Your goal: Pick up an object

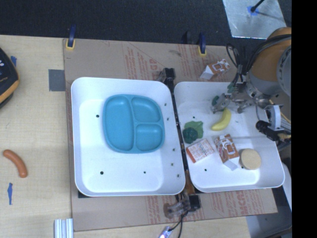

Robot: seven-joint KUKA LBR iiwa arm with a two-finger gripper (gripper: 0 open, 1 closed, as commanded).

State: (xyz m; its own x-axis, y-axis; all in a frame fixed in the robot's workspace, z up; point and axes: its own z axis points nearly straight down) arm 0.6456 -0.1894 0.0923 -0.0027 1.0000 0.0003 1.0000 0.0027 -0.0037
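Camera view: gripper low over right bin, just above the banana; can't tell its state, nothing visibly held. Banana lies mid-bin near the broccoli. Probably light, hard, slick plastic toy; grab across its middle.

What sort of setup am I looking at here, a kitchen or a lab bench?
Most likely a lab bench rigged for robot picking trials, not a kitchen. Two white bins sit on clamped cardboard, toy food such as a banana lies in the right one, and the robot arm reaches in over it.
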